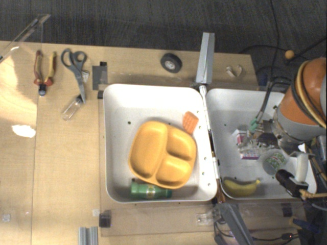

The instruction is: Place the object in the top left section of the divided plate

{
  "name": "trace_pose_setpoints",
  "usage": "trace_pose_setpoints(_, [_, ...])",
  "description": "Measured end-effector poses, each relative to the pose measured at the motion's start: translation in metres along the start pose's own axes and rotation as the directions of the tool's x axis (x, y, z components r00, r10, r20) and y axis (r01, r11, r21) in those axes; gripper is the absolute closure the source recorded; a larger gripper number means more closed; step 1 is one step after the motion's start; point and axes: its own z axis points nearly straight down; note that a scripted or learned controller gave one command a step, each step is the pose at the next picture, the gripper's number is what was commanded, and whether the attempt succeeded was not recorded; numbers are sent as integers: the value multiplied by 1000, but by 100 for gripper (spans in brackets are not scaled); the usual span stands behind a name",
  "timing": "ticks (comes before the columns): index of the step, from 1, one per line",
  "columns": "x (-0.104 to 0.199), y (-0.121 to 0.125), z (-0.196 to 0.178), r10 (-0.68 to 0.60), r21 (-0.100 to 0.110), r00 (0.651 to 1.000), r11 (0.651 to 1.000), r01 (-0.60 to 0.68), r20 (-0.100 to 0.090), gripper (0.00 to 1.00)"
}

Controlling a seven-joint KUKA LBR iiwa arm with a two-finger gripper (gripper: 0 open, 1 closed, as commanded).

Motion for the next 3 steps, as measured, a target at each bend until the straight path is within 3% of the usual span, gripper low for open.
trace_pose_setpoints(1, [93,-14,-26,-60,1,998,998,60,-2,100])
trace_pose_setpoints(2, [163,12,26,-456,2,890,890,456,-3,100])
trace_pose_setpoints(3, [163,12,25,-455,2,890,890,456,-3,0])
